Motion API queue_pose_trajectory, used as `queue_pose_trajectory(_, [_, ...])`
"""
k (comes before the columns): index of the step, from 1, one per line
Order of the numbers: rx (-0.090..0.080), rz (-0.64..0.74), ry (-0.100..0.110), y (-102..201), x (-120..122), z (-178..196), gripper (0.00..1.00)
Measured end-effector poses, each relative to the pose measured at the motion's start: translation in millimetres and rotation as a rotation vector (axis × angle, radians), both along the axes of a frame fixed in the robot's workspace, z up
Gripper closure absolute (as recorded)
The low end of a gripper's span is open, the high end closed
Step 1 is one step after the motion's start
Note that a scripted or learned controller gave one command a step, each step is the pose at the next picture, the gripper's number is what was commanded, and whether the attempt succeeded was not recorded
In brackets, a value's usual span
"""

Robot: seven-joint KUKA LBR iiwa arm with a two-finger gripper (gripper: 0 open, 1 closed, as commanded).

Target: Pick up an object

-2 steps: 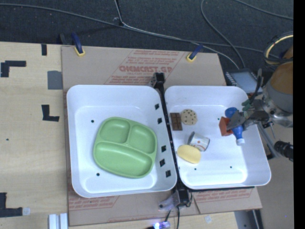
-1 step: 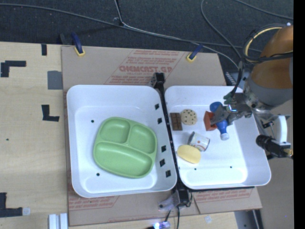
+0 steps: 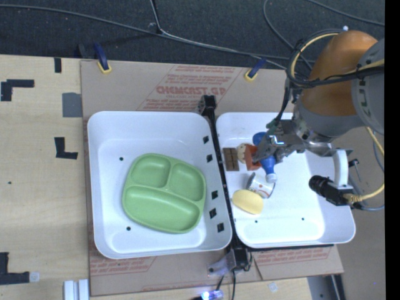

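Observation:
My gripper [image 3: 269, 147] hangs over the left half of the right bin [image 3: 312, 230], right above a small cluster of objects. Under it lies a blue object [image 3: 268, 165], partly hidden by the gripper. An orange-red object [image 3: 251, 154] sits just to its left, and a brown block [image 3: 230, 158] lies against the bin's left wall. A small white and grey item [image 3: 262, 187] lies below the blue one. A yellow oval object [image 3: 248, 201] rests nearer the front. I cannot tell whether the gripper touches anything.
The left bin [image 3: 106, 136] holds a green divided plate [image 3: 164, 192]. A black divider [image 3: 215, 161] runs between the bins. The arm's orange band [image 3: 344, 55] and grey wrist overhang the right bin's right side, with cables and a black fitting [image 3: 328, 189] beside it.

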State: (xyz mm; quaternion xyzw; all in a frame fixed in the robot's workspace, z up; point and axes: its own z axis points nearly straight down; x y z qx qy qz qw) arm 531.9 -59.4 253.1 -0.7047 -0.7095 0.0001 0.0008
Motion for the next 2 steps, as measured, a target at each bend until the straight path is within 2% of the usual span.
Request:
queue_pose_trajectory(1, [-0.001, -0.001, 0.000, 45.1, 23.3, -11.1, 1.00])
queue_pose_trajectory(2, [-0.001, 0.000, 0.002, 102.1, 29.6, -26.7, 1.00])
